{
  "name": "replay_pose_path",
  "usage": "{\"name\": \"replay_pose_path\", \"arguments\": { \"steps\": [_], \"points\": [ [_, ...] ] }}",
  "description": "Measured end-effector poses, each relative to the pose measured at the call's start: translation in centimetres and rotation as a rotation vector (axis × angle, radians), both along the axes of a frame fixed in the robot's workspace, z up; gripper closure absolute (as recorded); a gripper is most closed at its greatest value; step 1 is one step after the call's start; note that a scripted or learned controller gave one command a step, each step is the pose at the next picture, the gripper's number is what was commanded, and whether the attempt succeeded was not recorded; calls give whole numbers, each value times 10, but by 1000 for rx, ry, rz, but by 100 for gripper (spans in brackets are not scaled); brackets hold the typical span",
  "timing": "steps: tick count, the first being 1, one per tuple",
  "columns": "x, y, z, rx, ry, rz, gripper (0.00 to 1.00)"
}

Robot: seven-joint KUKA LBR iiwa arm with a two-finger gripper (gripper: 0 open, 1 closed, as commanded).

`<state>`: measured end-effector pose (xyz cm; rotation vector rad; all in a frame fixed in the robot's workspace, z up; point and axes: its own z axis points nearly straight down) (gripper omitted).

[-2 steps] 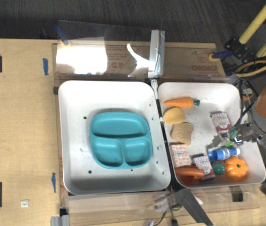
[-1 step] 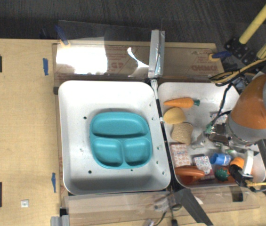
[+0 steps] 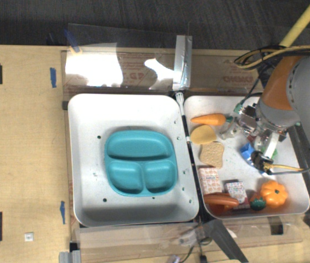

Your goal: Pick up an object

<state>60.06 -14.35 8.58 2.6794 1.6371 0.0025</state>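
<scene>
Robotics lab or test cell, not home. Evidence: plywood bench (image 3: 23,147) with black marker shapes and blue tape tabs (image 3: 52,76) along left side; two shallow white bins side by side, left bin (image 3: 83,114) and right bin (image 3: 300,201), backed by clear plastic sheeting (image 3: 122,64) at far edge. Industrial grey arm with orange band (image 3: 278,89) reaching in from right, loose yellow and black cables (image 3: 259,56) trailing. Toy food in right bin, e.g. small pumpkin (image 3: 274,193). Dark carpet floor (image 3: 144,4) beyond bench.
</scene>
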Motion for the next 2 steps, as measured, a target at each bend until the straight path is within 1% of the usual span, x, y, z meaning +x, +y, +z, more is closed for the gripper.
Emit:
{"name": "replay_pose_path", "arguments": {
  "steps": [1, 2],
  "points": [
    [-36, -29, 0, 0, 2, 276, 0],
    [-34, -29, 12, -3, -4, 276, 100]
  ]
}}
